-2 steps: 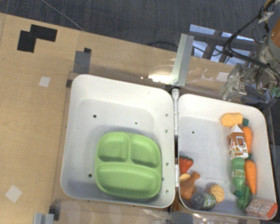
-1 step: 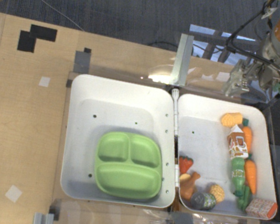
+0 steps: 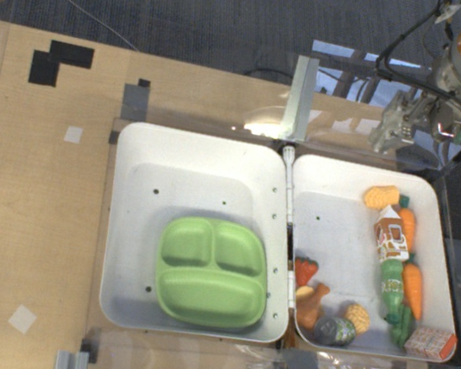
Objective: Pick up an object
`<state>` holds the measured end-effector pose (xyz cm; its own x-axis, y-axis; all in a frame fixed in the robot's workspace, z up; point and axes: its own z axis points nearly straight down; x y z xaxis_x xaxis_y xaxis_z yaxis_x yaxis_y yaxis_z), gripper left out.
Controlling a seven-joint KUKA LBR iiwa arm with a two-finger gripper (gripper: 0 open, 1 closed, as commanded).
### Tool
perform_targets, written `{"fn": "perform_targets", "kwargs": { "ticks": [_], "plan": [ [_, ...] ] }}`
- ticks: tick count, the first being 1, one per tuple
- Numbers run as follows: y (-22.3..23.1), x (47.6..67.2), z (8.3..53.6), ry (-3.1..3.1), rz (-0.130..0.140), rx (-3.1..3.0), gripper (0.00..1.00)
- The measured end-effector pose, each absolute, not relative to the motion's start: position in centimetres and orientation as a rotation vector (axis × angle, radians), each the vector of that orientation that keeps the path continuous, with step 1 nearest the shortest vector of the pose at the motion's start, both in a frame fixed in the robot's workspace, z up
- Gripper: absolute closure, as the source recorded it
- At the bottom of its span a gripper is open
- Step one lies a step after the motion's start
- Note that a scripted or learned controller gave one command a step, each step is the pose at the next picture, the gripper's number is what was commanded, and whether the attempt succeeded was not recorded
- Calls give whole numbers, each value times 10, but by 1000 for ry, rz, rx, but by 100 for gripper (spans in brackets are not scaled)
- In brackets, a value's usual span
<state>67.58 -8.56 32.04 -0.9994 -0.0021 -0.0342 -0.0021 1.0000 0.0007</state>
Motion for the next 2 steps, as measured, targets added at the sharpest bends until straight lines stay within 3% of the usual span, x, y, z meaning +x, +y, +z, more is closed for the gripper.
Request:
{"fn": "perform_targets", "kwargs": {
  "ticks": [2],
  "plan": [
    [-84,680,346,3086,1,-7,100]
  ]
}}
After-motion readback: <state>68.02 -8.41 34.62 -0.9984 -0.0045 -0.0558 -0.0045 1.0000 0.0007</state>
